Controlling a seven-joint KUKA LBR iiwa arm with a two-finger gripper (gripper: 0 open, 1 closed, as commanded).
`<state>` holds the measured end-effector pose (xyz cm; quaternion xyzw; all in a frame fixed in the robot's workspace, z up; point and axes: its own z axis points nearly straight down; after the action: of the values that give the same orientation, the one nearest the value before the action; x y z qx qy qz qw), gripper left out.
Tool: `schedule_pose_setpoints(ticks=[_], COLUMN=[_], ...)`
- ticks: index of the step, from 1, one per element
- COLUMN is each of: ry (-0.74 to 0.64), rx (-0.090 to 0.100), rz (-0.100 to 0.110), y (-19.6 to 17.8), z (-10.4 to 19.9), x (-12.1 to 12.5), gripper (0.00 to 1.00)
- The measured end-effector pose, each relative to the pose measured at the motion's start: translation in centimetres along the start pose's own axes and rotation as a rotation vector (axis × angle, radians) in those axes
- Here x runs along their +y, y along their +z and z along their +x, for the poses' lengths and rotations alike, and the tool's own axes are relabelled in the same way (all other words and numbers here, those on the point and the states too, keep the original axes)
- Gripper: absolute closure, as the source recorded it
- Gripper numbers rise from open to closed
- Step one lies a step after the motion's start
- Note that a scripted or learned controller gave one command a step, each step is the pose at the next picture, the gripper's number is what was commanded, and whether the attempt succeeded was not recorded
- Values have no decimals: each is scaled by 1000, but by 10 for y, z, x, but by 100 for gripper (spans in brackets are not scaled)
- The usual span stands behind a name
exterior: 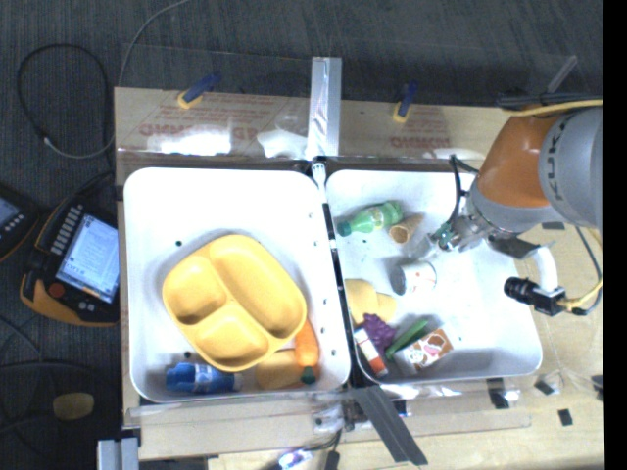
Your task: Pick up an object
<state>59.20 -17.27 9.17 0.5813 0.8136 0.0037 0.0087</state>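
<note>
My gripper (438,242) hangs low over the right bin (509,360), reaching in from the right. Just below and left of it lies a small white cup (416,277) on its side. A tan cone-shaped piece (400,231) and a green bottle (370,218) lie to its left near the bin's back. Toward the front are a yellow rounded item (361,297), purple grapes (377,329), a green stick-shaped item (411,335) and a red-and-white packet (432,349). Nothing appears lifted off the bin floor.
The left bin (147,223) holds a yellow divided plate (233,300), an orange carrot (307,346), a blue bottle (196,378) and a yellow block (277,370). A central wall (331,262) separates the bins. The right bin's far right floor is bare.
</note>
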Motion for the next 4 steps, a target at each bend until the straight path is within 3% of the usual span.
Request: schedule_pose_setpoints(ticks=[1, 2, 3, 4], ry=[0, 53, 81, -29], rx=[0, 2, -4, 11], rz=[2, 4, -5, 21], y=[2, 0, 0, -88], z=[0, 65, 73, 125], x=[-1, -28, -34, 54], gripper=[0, 0, 0, 0])
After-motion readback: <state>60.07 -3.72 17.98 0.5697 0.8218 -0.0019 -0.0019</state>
